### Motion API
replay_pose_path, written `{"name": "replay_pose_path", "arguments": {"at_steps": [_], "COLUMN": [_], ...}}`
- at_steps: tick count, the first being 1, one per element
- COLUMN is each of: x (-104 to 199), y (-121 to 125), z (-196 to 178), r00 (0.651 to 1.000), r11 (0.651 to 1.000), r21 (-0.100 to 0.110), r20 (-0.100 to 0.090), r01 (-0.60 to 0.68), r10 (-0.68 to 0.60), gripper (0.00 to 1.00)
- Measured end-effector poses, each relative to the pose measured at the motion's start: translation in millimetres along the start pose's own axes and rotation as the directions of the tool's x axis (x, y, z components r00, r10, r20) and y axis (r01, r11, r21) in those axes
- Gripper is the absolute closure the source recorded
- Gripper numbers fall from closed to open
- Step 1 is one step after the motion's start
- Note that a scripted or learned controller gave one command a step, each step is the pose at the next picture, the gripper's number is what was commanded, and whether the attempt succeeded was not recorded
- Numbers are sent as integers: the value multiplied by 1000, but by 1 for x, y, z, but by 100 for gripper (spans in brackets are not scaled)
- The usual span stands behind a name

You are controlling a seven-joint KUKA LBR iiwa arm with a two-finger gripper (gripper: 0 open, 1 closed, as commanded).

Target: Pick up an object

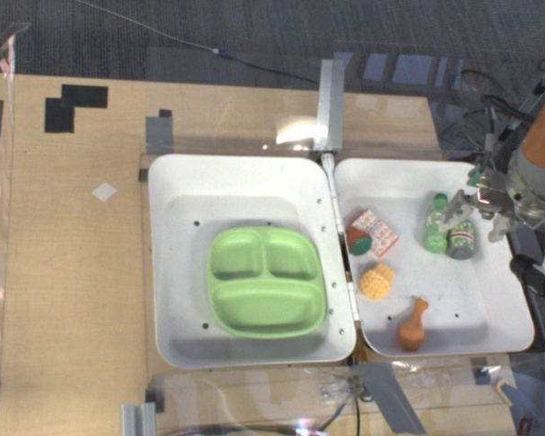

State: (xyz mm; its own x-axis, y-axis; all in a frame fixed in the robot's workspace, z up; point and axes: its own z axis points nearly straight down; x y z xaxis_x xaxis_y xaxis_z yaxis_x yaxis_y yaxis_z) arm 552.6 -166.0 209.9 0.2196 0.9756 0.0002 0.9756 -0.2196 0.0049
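Camera view is showing me the gripper [461, 209] working at the right-hand side of the right bin [490, 330], with the grey arm [536, 166] and its orange band coming in over that bin's right rim. Directly under the fingertips I am seeing a small tin can [460, 242], and touching it on the side toward the bin's middle, a green bottle [436, 225] standing roughly upright. I am judging the can to be the thing the hand is going for, since it is lying just below the tips, a short drop rather than a sideways reach. Whether the hand is spread or clamped I cannot tell; the metal parts are blurring together from this height. The can is looking hard, round and labelled; the bottle is smooth plastic and could get knocked. Nearer the bin's left rim I am noting a red and white carton [373, 232], a knobbly yellow corn cob [375, 282], and, toward the front edge, a brown drumstick [412, 325] with its long axis slanting up to the right. The left bin [177, 243] is carrying a glossy green divided plate [267, 282].
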Motion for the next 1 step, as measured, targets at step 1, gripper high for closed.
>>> {"name": "replay_pose_path", "arguments": {"at_steps": [1], "x": [-28], "y": [-4], "z": [87], "r00": [987], "r11": [987], "r21": [5], "r20": [1], "r01": [-160], "r10": [160], "gripper": [0]}}
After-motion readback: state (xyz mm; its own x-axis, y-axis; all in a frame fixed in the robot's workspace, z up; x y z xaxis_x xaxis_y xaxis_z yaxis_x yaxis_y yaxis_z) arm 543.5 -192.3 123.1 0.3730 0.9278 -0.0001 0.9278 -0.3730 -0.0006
